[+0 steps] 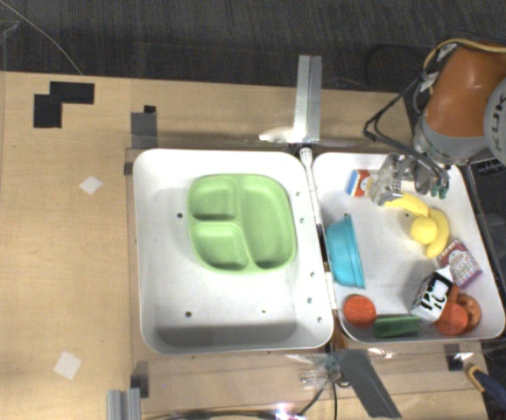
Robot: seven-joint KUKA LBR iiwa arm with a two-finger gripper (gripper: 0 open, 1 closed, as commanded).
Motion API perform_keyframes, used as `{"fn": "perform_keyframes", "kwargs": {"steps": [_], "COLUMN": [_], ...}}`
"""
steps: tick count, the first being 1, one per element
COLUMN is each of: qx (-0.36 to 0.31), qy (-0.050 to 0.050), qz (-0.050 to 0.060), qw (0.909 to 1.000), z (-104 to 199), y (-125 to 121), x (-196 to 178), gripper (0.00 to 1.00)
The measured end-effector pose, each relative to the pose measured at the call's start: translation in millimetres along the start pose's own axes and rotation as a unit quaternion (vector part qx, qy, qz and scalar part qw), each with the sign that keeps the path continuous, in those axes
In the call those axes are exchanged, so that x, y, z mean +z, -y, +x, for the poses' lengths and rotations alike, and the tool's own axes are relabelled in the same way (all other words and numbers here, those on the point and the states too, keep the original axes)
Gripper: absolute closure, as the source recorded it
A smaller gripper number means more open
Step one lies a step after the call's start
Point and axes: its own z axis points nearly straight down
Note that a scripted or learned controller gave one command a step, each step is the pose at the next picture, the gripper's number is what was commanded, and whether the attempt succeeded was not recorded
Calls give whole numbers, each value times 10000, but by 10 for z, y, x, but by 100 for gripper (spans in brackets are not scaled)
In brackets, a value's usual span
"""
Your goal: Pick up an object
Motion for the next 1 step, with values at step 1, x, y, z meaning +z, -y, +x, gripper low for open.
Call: {"fn": "perform_keyframes", "kwargs": {"steps": [1], "qx": [-1], "qy": [-207], "qz": [-2], "qw": [9998], "z": [84], "y": [14], "x": [52], "gripper": [0]}}
